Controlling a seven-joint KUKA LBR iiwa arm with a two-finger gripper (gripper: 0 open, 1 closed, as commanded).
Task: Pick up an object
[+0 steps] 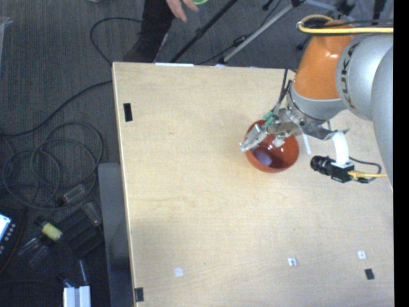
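Only one piece of lettering shows: dark characters run along the silver-grey shell of the arm [370,69], just beside its orange band, and they look like the start of a maker's name, a "K" and perhaps a "U", cut off and too foreshortened to read with certainty. The small black and white patches on the wooden counter [192,190] bear no characters that can be made out at this size.

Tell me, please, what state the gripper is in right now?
Gripper: right over the red bowl on the wooden bench top; open or closed cannot be told.
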